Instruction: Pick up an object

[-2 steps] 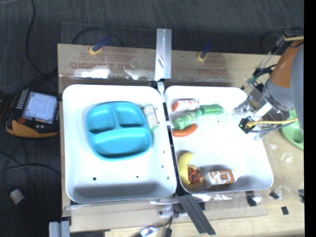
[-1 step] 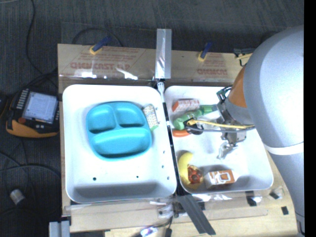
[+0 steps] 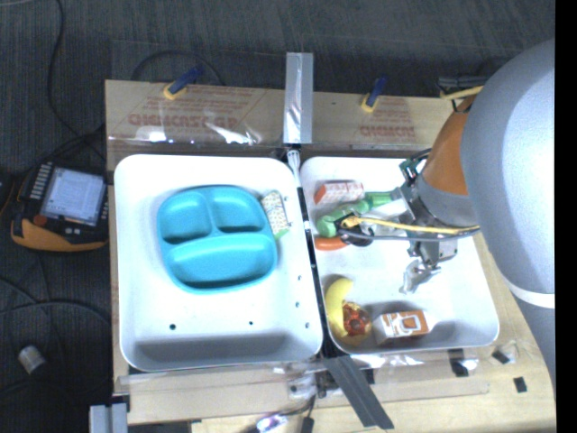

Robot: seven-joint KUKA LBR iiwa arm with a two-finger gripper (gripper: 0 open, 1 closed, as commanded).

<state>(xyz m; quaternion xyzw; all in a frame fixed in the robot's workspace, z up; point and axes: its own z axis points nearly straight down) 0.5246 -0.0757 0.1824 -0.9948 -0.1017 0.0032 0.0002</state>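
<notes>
Two white bins (image 3: 135, 269): blue tray (image 3: 216, 237) left, food items right; pincer (image 3: 416, 276) state unclear.

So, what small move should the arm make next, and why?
Probably lower the gripper toward the orange carton just below it in the right bin. The gripper hangs over bare bin floor, and I cannot tell how its fingers stand.

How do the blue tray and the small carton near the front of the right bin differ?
The blue tray lies in the left bin; the carton lies in the right bin. The tray is far bigger than the carton. The tray is plain blue with compartments; the carton is white and orange with print. Neither is touched by the gripper.
</notes>
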